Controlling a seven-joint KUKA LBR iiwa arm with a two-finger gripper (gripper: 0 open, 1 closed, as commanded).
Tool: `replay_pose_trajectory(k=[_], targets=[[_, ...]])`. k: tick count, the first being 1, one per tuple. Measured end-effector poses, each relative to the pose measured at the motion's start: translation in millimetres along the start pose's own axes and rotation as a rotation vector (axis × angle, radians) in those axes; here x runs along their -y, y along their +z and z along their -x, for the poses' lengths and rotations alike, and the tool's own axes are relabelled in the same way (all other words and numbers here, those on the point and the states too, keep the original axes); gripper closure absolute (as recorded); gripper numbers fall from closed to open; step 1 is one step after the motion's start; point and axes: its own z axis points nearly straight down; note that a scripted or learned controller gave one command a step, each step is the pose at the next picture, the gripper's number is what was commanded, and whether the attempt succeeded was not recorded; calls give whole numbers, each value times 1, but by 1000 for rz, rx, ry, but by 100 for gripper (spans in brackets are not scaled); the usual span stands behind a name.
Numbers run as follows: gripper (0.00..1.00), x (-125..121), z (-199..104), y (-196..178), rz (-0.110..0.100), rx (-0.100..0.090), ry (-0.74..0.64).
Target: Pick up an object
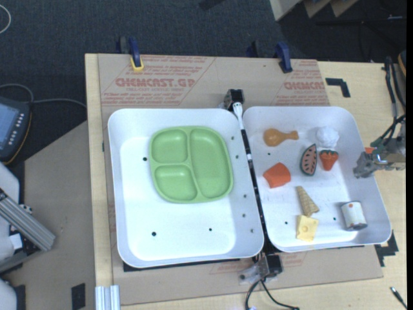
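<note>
- Green divided plate (191,163) lies in the left bin (132,234).
- Right bin (287,128) holds a drumstick (279,136), melon slice (308,159), strawberry (328,159), orange wedge (277,175), cone (308,200), cheese (306,227) and can (353,214).
- Gripper (369,162) sits at that bin's right rim; jaw state cannot be told.

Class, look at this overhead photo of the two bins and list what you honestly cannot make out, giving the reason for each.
1. Gripper, camera view: small and blurred at the right bin's rim; open or shut is unreadable.
2. Arm, camera view: cut off by the right edge.
3. White lump: featureless, too small to identify.
4. Small can: label too small to read.
5. Green plate in the left bin: compartment depth unclear from above.
</note>
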Motion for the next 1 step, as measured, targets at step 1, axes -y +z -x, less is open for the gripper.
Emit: replay_pose_trajectory(k=[1], targets=[[100,-1,0,-19,-3,-1,1]])
